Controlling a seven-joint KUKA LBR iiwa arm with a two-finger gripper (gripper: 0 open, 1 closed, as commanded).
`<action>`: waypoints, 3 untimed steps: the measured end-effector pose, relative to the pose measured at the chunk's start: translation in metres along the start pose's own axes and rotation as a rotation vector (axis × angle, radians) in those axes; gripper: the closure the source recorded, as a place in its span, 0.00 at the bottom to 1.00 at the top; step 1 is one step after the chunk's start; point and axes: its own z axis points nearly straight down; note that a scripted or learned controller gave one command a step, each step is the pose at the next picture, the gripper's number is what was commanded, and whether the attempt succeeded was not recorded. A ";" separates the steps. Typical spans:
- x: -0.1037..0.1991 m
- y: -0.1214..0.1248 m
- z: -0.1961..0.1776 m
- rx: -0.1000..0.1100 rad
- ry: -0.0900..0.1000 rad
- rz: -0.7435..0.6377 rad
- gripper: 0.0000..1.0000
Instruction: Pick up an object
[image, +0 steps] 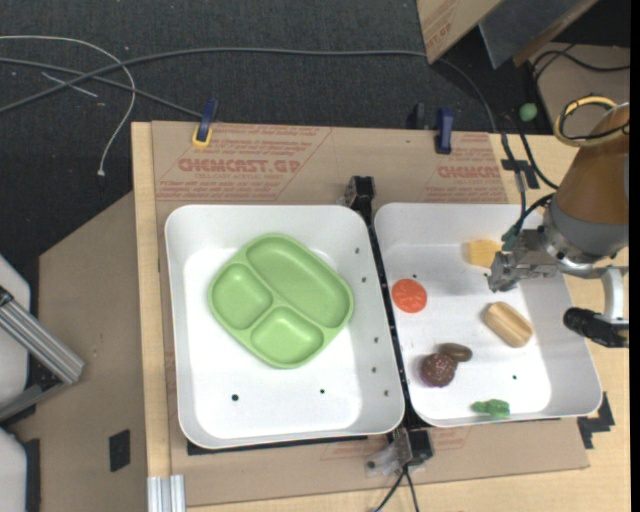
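Note:
The right bin (440, 225) holds several small objects: a yellow block (481, 253) near its back right, an orange-red round piece (408, 296) at its left side, a tan bread-like roll (508, 324), a dark brown lump (441, 365) and a small green piece (491, 407) at the front edge. My gripper (503, 275) hangs over the right bin, just right of the yellow block and above the tan roll. Its dark fingers point down and nothing shows between them.
The left bin (200, 400) carries a green three-compartment plate (281, 299). A black divider clamp (360, 190) sits at the back between the bins. Blue clamps (207, 120) hold the cardboard at the back edge. Cables (590, 120) lie at the right rear.

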 end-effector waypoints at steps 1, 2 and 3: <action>-0.005 0.002 -0.044 -0.002 -0.001 0.000 1.00; -0.006 0.003 -0.088 -0.002 -0.001 0.000 1.00; 0.039 0.001 -0.081 0.004 0.002 -0.002 1.00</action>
